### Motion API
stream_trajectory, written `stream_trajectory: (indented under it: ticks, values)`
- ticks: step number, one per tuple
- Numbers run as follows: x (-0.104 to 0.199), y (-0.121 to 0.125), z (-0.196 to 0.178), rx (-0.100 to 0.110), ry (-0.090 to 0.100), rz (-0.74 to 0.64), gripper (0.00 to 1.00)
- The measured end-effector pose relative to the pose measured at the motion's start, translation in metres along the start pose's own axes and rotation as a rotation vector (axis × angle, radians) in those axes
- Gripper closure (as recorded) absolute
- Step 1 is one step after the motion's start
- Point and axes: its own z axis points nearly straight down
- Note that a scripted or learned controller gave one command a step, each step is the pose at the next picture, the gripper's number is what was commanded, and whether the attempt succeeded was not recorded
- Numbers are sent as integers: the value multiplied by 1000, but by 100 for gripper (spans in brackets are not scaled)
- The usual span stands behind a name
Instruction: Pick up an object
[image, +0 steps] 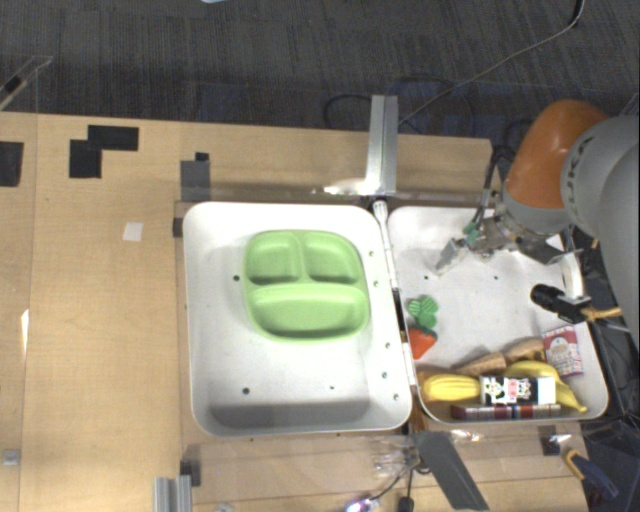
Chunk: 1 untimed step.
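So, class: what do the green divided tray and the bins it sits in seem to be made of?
Green tray: likely moulded plastic, matte, with soft rounded compartment edges and even colour. White bins, e.g. the left bin: probably plastic too, smooth with a slight sheen and rounded corners; painted metal cannot be ruled out.

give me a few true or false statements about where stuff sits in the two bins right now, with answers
1. The green divided plate lies in the left bin. True.
2. The bananas lie at the far edge of the right bin. False: they lie along its near edge.
3. The gripper hangs over the far part of the right bin. True.
4. The toy carrot lies on the green plate. False: it lies in the right bin, by the wall between the bins.
5. A small red and white carton lies near the right bin's right edge. True.
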Motion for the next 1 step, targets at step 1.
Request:
stream_trajectory:
  ticks: [1]
  values:
    - [25,23,1,0,2,-43,0]
